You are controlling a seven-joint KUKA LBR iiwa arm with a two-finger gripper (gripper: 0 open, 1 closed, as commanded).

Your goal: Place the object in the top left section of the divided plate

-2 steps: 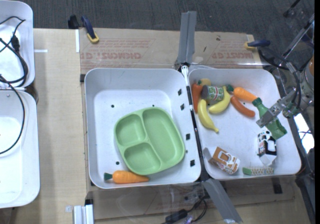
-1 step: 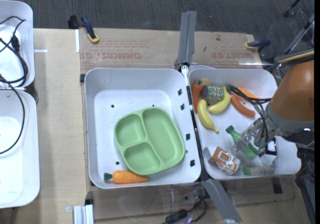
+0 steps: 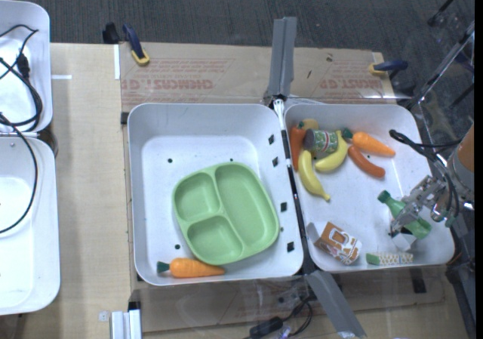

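Observation:
A green divided plate (image 3: 225,213) lies in the left bin (image 3: 143,179), with nothing in any of its three sections; its top left section is around (image 3: 198,195). My gripper (image 3: 408,218) is low in the right bin (image 3: 434,150), near that bin's right wall. It hangs directly over a green bottle (image 3: 392,201), whose neck points up and left while its body is partly hidden under the gripper. Whether the bottle is gripped is not visible.
An orange carrot (image 3: 190,268) lies in the left bin's front corner, below the plate. The right bin holds two bananas (image 3: 317,171), a small can (image 3: 323,141), two carrots (image 3: 370,152), a snack packet (image 3: 339,243) and a pale corn-like piece (image 3: 389,258). A metal divider (image 3: 282,58) stands between the bins.

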